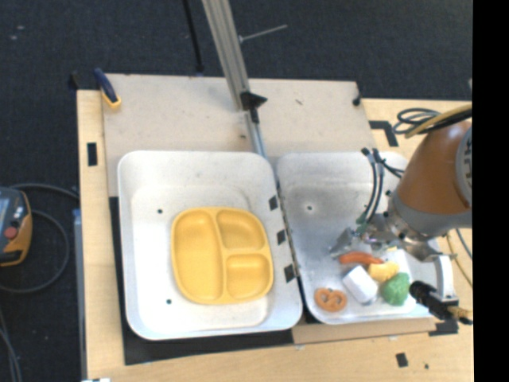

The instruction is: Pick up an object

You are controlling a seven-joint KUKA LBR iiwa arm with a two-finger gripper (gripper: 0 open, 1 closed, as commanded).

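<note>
Several small objects lie in the near right corner of the right bin [318, 189]: an orange carrot-like piece [362, 258], a white block [359, 284], a yellow piece [383, 271], a green broccoli-like piece [395, 288] and a brown pretzel [330, 298]. My gripper [359, 239] hangs low in the right bin, just above the carrot piece, below the orange wrist band [433, 169]. Nothing shows between its fingers from here.
A yellow divided plate [222, 254] lies in the left bin [143, 181]. A metal post [231, 50] rises behind the bins. Cables [374, 181] trail from the wrist over the right bin. An orange device [14, 228] sits off the bench's left edge.
</note>
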